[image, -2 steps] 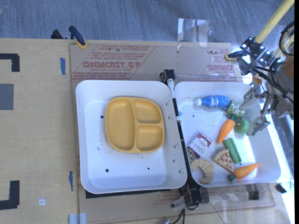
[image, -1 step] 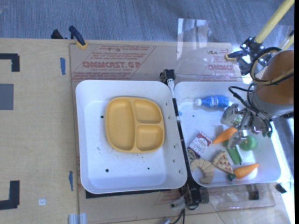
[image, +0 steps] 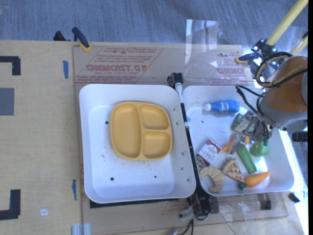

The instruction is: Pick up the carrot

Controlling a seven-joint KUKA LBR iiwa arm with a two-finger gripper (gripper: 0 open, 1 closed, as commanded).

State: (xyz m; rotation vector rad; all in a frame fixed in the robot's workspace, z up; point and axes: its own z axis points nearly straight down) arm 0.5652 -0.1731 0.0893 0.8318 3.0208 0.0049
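Observation:
The carrot (image: 257, 178) is orange and lies near the front right corner of the right bin (image: 282, 184), just right of a pizza slice (image: 233, 170). My gripper (image: 246, 137) hangs over the middle of the right bin, behind and a little left of the carrot and apart from it. It is low over a green cucumber (image: 246, 159) and a small orange piece (image: 228, 145). The grey arm with its orange band (image: 288, 87) reaches in from the right.
The right bin also holds a blue bottle (image: 222, 106), a red-and-white packet (image: 209, 152), a croissant (image: 213, 176) and a green pepper (image: 259, 149). A yellow divided plate (image: 141, 130) sits in the left bin (image: 93, 146). A black clamp (image: 182, 106) joins the bins.

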